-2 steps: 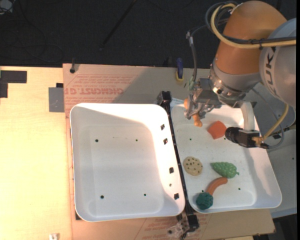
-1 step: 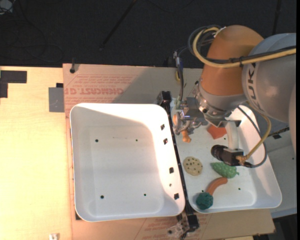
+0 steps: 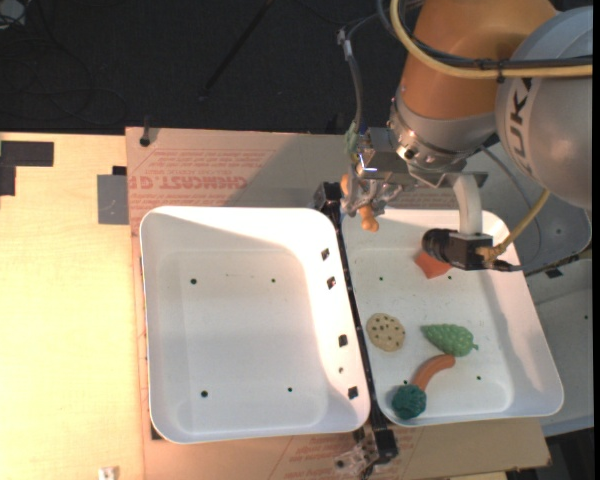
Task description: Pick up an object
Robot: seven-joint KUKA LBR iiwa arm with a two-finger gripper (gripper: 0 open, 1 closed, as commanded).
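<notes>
My gripper (image 3: 366, 200) hangs over the far left corner of the right bin (image 3: 525, 358), next to the divider between the bins. A small orange object (image 3: 368, 222) shows between its fingertips, lifted off the bin floor, and the fingers are shut on it. Lower in the right bin lie a round tan cookie (image 3: 386, 331), a green leafy piece (image 3: 450, 339), an orange-red sausage shape (image 3: 432, 370) and a dark teal ball (image 3: 409, 401). A red piece (image 3: 430, 264) lies near the bin's far side, partly hidden by a black part of the arm (image 3: 458, 248).
The left bin (image 3: 170, 268) stands beside the right one, the two sharing a raised rim (image 3: 342, 298). The arm's orange band and grey wrist (image 3: 470, 58) loom over the far right corner. A wooden bench (image 3: 50, 318) extends to the left.
</notes>
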